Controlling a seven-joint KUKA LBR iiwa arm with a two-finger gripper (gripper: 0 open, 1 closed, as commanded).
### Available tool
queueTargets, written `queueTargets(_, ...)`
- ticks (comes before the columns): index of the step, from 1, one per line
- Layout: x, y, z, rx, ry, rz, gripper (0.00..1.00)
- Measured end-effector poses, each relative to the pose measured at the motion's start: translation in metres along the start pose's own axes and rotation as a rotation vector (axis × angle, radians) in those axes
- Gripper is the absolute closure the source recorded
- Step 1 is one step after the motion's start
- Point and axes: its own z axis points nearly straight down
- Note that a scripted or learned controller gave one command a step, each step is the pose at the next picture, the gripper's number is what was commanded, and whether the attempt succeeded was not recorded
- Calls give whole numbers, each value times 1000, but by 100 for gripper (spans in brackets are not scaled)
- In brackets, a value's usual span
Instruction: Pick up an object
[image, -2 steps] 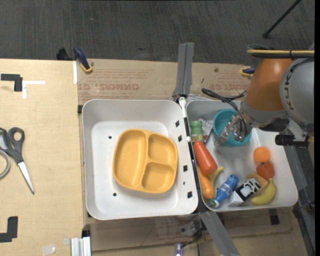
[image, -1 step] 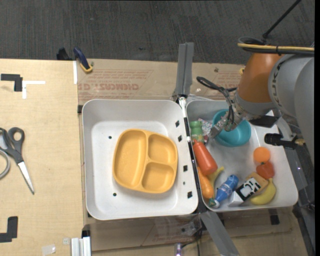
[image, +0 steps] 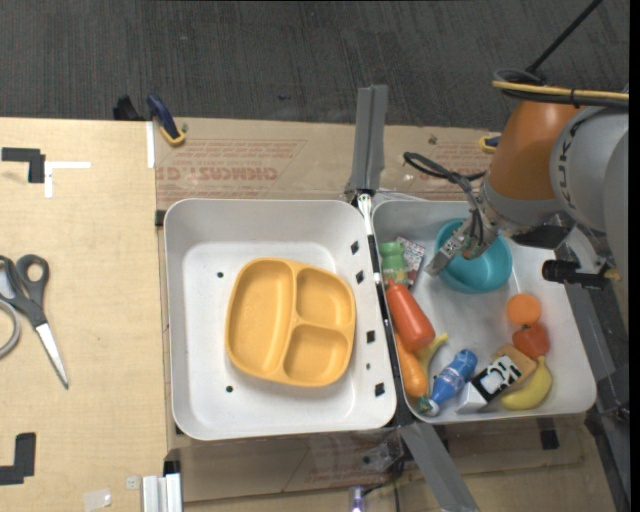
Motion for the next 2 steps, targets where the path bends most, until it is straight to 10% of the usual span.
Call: queueTargets(2, 21, -2, -1, -9, -16, 170, 0)
